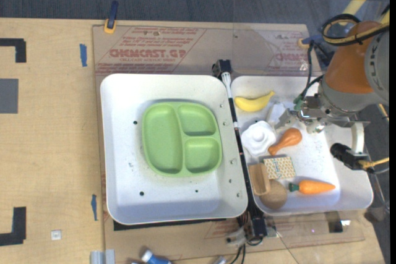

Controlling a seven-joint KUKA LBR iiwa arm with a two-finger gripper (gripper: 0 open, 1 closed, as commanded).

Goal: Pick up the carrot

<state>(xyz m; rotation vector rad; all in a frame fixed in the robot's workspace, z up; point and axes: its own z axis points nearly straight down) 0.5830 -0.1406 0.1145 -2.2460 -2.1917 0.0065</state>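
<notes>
The carrot (317,187) is orange with a small green top and lies flat near the front of the right bin (356,195), its green end pointing left. My gripper (289,115) hangs over the middle of the same bin, behind the carrot and well apart from it. It is just above a second orange, club-shaped toy (286,140). Nothing shows held in it. The grey arm with its orange band (348,68) comes in from the right.
The right bin also holds a yellow banana (253,102) at the back, a white bottle (258,136), a patterned cracker box (279,167) and a brown piece (267,190) left of the carrot. A green divided plate (182,137) sits in the left bin (117,151).
</notes>
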